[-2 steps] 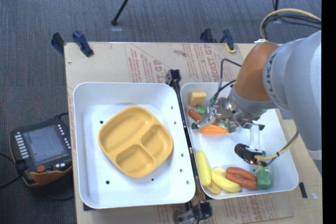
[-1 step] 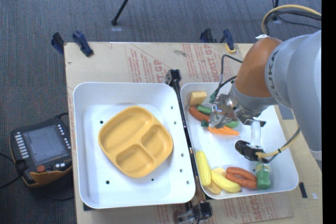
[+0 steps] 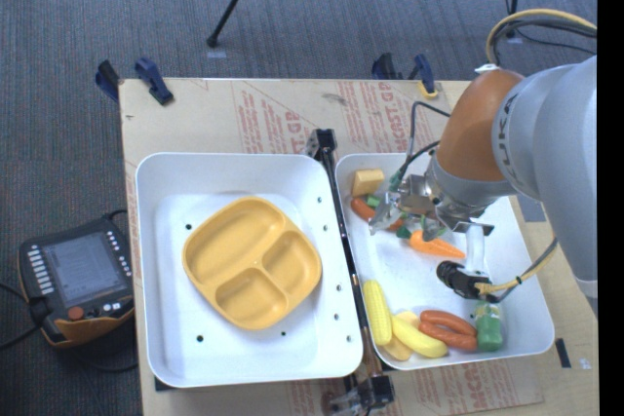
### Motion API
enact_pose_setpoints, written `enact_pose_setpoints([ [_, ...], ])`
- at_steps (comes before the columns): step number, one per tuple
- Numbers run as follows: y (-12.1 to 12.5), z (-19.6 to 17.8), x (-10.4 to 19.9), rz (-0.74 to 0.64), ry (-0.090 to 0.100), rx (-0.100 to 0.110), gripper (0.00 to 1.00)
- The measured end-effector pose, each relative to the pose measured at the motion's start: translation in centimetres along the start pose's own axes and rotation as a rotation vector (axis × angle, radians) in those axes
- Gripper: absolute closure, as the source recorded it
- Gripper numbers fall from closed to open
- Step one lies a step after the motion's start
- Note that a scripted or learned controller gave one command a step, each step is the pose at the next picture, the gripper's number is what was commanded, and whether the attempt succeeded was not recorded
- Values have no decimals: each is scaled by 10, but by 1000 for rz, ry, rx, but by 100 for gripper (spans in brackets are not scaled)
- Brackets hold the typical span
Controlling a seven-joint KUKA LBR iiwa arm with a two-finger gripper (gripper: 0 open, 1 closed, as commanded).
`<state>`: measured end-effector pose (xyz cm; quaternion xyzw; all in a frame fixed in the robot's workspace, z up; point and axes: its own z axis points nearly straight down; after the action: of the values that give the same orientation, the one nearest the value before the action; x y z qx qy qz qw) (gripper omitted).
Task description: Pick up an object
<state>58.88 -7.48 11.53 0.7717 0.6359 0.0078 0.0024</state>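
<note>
My gripper (image 3: 403, 209) is low in the upper part of the right bin (image 3: 526, 307), among a cluster of toy food. A yellow cheese block (image 3: 368, 181) lies just up and left of it. An orange carrot (image 3: 436, 245) lies just below and to its right. A small orange and green piece (image 3: 366, 206) sits at its left side. The arm's wrist hides what lies directly under the gripper.
The left bin (image 3: 156, 209) holds a yellow divided plate (image 3: 252, 261). At the right bin's front lie a corn cob (image 3: 376, 310), a banana (image 3: 417, 338), a red sausage (image 3: 448, 326) and a green piece (image 3: 489, 331). A black fitting on a cable (image 3: 458, 280) hangs over that bin.
</note>
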Motion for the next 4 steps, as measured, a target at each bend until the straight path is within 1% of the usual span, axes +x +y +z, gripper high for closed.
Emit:
enact_pose_setpoints([
  [1,19,28,-6,-356,-5,17,0],
  [2,-16,27,-31,-432,-4,18,0],
  [3,-16,17,-31,-427,-3,19,100],
  [4,-16,17,-31,-427,-3,19,0],
])
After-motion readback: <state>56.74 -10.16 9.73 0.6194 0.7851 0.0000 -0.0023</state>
